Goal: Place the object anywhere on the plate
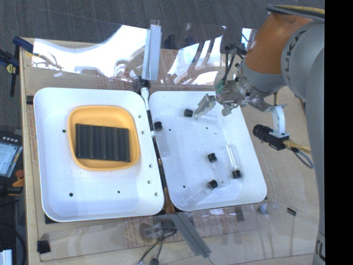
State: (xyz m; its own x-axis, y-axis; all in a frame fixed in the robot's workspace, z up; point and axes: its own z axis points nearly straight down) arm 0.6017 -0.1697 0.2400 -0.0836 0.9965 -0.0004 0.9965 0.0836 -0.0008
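From the overhead camera, we saw the end effector (216,106) spread open and empty at twelve o'clock over the right bin (251,148), where clear vials (232,157) lay; the yellow plate (102,117) waited at nine o'clock.

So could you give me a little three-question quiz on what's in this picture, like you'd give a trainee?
1. True or false: the yellow plate lies in the bin on the camera view's left.
2. Where is the gripper?
A. above the plate
B. over the far part of the right bin
C. outside both bins
3. Fill in: the clear vials with black caps lie in the ____ bin.

Key
1. True. A dark ridged rectangle sits on the plate.
2. B. It hangs near the far edge, by one small black piece.
3. Right. None lies on the plate yet.
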